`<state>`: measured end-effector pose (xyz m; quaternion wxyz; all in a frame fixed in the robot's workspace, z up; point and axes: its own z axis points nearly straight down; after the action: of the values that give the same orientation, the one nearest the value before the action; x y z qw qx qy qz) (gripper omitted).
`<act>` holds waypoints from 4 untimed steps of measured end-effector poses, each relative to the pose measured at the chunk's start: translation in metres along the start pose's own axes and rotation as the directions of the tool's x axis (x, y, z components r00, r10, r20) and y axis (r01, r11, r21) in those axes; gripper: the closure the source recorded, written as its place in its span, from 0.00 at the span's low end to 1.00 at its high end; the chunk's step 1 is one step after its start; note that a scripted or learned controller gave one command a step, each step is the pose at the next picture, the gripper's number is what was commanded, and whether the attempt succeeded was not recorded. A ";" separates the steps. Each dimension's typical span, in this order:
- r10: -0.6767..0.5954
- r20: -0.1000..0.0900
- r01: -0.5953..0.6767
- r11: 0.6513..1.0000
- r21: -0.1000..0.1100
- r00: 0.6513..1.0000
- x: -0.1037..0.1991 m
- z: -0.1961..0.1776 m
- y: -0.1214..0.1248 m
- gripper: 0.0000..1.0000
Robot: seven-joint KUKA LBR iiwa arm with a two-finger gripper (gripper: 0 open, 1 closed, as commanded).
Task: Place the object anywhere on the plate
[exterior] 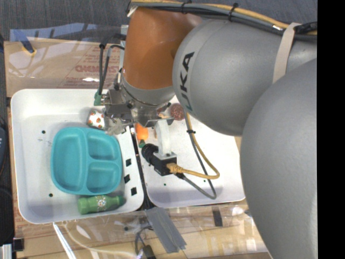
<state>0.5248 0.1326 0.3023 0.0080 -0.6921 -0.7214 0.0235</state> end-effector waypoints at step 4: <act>-0.065 -0.022 0.063 0.997 -0.053 0.998 0.017 0.188 0.070 1.00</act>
<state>0.5856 0.1479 0.1106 -0.0009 -0.6688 -0.7434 -0.0040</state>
